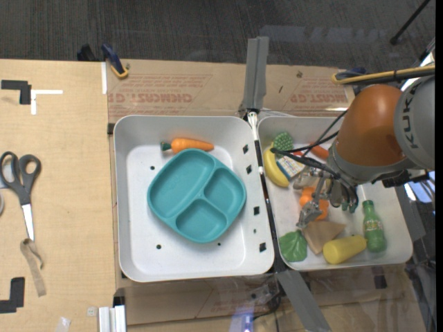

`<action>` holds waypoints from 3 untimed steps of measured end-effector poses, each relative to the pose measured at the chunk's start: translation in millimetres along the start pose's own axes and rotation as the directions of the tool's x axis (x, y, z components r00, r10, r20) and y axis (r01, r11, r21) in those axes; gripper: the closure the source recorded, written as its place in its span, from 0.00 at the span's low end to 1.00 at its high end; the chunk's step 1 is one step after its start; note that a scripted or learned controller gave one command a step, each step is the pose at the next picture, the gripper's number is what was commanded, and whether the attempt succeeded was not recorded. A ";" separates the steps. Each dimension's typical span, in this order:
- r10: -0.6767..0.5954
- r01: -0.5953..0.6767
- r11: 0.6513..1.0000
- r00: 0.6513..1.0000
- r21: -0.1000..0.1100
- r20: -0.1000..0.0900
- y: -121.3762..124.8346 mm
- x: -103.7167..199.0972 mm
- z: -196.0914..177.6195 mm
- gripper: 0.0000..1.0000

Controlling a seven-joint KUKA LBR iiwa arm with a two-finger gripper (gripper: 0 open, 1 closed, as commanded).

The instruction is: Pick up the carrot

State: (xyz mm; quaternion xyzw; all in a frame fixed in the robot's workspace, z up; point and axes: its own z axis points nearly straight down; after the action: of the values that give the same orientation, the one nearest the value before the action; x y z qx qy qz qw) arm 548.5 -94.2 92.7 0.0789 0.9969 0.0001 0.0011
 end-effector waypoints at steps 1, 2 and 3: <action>-0.003 0.003 1.000 1.000 0.000 0.005 1.0 -1.7 -10.6 1.00; 0.074 -0.074 0.997 0.997 0.000 -0.002 -24.9 67.7 0.8 1.00; 0.074 -0.074 0.997 0.997 0.000 -0.002 -24.7 67.6 0.8 0.00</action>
State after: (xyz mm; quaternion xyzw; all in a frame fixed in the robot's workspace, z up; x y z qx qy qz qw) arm 477.8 -108.0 91.7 0.1156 0.9933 0.0001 0.0002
